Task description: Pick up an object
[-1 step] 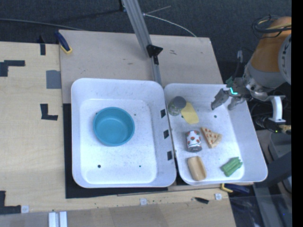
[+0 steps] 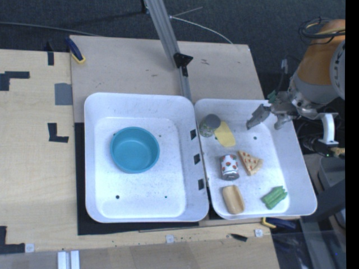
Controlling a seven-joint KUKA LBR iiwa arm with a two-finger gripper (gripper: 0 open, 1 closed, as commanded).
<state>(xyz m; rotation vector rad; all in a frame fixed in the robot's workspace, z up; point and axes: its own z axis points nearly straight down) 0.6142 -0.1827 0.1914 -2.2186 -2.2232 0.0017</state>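
Note:
The right bin [image 2: 291,156] holds several small items: a grey round piece [image 2: 210,123], a yellow block [image 2: 225,134], a red-and-white can [image 2: 229,167], a pizza-slice toy [image 2: 250,162], a tan bread roll [image 2: 233,199] and a green piece [image 2: 274,196]. My gripper [image 2: 268,117] hangs over the bin's upper right corner, open, with nothing between its fingers. It is right of the yellow block and above the pizza slice. The left bin [image 2: 95,150] holds a blue bowl [image 2: 134,149].
A slanted metal pole [image 2: 165,32] runs from the top down to the gap between the bins. The arm's orange band [image 2: 320,49] sits at the right edge. A yellow-and-blue tool [image 2: 75,50] lies on the bench at upper left.

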